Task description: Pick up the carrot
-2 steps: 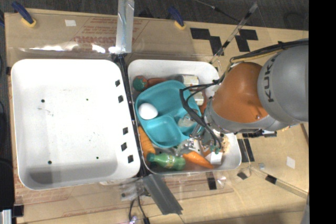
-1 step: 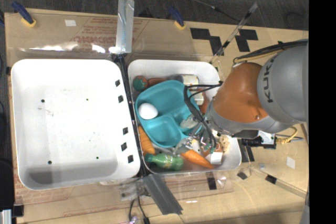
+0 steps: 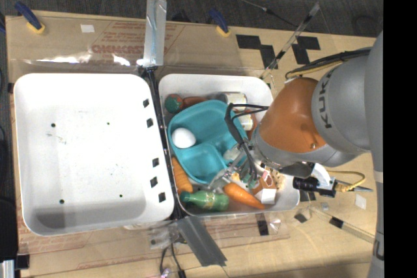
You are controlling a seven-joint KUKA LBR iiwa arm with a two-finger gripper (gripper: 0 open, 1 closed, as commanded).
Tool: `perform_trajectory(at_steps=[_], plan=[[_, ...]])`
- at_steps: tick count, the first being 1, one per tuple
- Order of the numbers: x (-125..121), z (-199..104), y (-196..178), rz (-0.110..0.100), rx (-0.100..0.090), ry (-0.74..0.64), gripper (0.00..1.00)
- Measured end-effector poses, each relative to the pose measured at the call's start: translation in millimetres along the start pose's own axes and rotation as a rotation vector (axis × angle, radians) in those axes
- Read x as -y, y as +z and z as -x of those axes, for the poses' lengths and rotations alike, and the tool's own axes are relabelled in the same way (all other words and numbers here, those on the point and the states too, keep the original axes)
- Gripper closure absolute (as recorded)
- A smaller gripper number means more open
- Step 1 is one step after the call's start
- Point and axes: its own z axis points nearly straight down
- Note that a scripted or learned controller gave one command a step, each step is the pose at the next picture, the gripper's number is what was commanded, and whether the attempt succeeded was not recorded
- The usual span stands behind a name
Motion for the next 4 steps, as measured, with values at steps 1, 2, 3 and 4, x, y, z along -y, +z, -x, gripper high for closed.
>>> perform_trajectory(at_steps=[1,2,3,4], plan=[[-1.5,0.5,-9.9,0.000,0.001,-0.010,1.00],[-15.6,-20.8,-31.5,-0.008,-0.015,-0.337,1.00],[6.9,-0.1,-99.6,-0.005,-0.023,-0.531,1.00],[-28.6,43.7,-71.5,-0.016,-0.045,-0.421,1.00]])
